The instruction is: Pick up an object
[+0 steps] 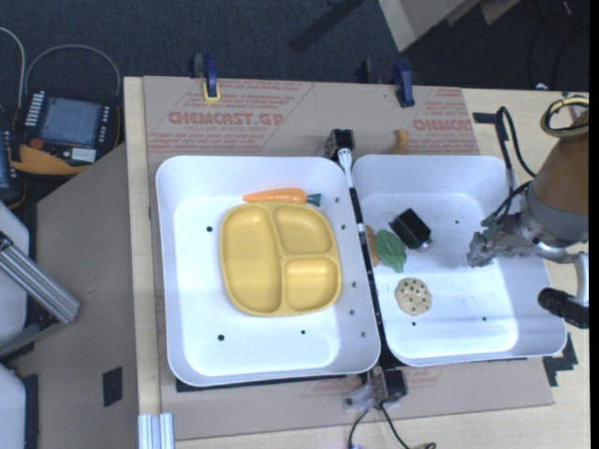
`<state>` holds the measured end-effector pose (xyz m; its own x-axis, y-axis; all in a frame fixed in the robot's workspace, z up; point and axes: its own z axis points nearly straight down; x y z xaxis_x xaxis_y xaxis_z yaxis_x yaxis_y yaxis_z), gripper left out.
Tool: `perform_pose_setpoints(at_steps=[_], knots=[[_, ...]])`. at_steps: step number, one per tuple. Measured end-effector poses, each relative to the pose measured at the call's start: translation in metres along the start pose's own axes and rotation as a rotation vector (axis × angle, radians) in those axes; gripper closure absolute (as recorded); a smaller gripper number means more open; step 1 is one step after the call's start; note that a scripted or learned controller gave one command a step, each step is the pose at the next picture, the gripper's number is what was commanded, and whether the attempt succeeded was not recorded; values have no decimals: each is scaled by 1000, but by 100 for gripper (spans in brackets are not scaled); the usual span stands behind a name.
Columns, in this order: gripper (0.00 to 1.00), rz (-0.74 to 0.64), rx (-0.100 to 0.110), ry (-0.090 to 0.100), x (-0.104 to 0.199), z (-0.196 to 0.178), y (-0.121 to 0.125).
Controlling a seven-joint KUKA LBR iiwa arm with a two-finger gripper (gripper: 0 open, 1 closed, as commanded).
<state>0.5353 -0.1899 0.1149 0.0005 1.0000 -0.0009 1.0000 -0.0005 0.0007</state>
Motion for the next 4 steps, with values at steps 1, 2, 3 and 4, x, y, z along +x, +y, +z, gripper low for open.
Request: perform_pose_setpoints(at_steps=[1,2,3,4], knots=[[100,-2,-6,-2,9,-49,5],[100,-2,-6,-2,8,-102,6],[100,-6,2,3,63,-95,14],[100,-7,3,3,117,-88,13]])
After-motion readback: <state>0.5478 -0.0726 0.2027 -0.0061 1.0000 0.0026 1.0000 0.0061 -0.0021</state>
